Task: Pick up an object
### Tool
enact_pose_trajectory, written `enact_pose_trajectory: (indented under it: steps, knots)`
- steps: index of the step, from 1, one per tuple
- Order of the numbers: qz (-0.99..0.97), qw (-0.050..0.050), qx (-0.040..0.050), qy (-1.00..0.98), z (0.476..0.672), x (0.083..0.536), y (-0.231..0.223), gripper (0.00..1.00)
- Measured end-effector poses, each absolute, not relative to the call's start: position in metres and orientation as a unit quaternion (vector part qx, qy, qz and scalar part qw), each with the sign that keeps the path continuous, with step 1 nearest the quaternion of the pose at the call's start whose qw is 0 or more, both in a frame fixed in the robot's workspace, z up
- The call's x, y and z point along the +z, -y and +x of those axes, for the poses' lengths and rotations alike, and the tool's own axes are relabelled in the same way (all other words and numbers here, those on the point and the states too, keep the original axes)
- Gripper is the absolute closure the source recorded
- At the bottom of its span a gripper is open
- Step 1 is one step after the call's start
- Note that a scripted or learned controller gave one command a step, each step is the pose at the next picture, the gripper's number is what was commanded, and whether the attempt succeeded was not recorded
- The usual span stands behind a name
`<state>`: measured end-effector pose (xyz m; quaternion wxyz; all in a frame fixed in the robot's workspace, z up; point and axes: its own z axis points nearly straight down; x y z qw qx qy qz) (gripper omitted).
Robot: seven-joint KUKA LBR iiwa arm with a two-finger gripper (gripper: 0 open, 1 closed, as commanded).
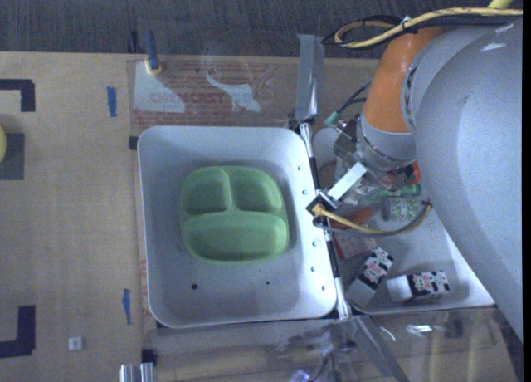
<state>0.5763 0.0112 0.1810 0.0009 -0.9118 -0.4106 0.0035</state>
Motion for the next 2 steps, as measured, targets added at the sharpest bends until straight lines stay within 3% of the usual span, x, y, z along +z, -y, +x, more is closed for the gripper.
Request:
enact_pose_trajectory:
  steps: [1,2]
  knots:
    - [-0.994,0.000,0.0036,0.109,0.604,0.181,0.012,1.00]
    - [-0.995,0.000,0.0022,0.101,0.599,0.230,-0.018,1.00]
